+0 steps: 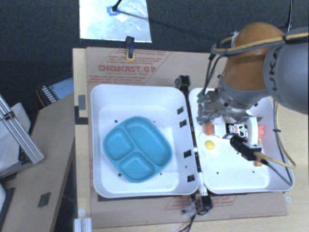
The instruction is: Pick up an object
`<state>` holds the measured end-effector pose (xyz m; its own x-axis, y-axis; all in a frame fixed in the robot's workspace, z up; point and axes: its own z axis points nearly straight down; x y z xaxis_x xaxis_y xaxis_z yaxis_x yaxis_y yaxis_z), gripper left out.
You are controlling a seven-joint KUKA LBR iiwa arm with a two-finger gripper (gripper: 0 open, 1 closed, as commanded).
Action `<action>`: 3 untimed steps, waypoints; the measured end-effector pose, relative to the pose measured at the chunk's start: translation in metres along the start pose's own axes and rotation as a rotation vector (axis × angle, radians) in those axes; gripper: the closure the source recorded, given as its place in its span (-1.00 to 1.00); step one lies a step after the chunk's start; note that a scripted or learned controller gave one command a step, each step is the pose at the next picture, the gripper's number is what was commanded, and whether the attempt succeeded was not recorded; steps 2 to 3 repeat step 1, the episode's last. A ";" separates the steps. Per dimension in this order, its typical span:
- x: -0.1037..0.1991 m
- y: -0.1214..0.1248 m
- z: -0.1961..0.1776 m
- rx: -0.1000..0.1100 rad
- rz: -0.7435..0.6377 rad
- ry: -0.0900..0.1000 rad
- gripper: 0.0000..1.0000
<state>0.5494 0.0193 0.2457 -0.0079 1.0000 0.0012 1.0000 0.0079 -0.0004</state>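
While arm hangs over right bin [241,180] | claw [212,111] low by orange piece [208,128], yellow ball [209,144] | grip state: cannot tell | blue tray [137,149] left bin [130,93]

Illumination is even and moderately bright across the frame. The two white bins [140,93] render near-saturated, with faint soft shadows along their inner walls. A reflective metal sheet [115,13] (upper left of the frame) shows patchy glare. The dark floor surround carries visible grain. Overall sharpness is modest; the arm [256,62] at upper right appears slightly soft.
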 end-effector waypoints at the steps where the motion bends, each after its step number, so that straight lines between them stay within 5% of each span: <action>1: 0.044 -0.024 0.017 0.001 0.000 0.000 1.00; 3: 0.044 -0.024 0.017 0.001 0.000 0.000 1.00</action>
